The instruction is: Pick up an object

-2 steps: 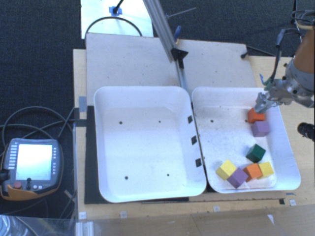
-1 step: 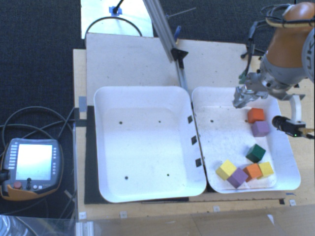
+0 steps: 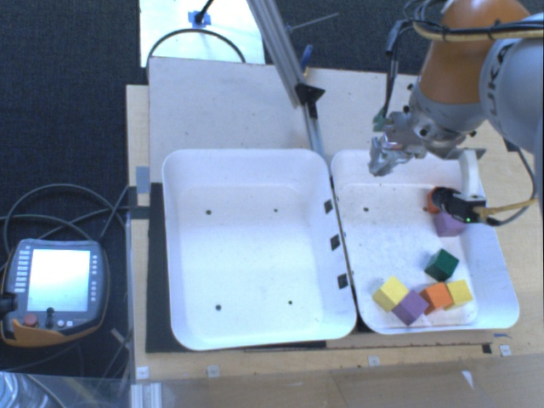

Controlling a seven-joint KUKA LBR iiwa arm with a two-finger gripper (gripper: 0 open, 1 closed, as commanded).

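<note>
My gripper (image 3: 384, 158) hangs over the far left part of the right bin (image 3: 374, 228), with nothing seen between its fingers. Small blocks lie in that bin's near right corner: a green one (image 3: 442, 264), a yellow one (image 3: 391, 293), a purple one (image 3: 410, 306), an orange one (image 3: 437, 296) and a second yellow one (image 3: 459, 292). A light purple block (image 3: 448, 223) and an orange piece (image 3: 440, 197) sit by the right wall, partly covered by a black fitting on the arm.
The left bin (image 3: 246, 245) stands beside the right one, with black clips (image 3: 335, 241) along the shared wall. A metal pole (image 3: 280, 36) slants over the bench at the back. A teach pendant (image 3: 53, 291) lies off the bench at the left.
</note>
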